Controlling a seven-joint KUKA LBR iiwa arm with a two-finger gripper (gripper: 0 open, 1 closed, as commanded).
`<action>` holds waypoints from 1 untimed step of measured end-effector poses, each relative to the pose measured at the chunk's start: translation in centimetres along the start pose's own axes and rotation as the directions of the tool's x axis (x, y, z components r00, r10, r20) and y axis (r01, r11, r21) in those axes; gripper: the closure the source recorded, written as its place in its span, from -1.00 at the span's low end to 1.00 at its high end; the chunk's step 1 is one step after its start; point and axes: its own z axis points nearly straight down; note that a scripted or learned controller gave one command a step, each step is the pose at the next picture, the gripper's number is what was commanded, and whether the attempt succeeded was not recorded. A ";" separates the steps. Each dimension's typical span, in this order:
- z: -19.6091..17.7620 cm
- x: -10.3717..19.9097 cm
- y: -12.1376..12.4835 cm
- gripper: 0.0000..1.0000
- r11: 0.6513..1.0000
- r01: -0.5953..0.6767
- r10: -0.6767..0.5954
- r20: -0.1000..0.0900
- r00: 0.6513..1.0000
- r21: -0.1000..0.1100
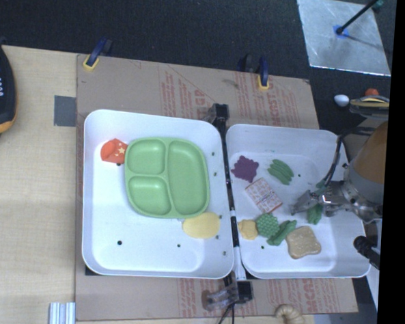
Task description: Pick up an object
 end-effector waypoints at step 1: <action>-1.5 -0.2 0.3 1.00 1.000 0.002 -0.002 0.004 1.000 -0.006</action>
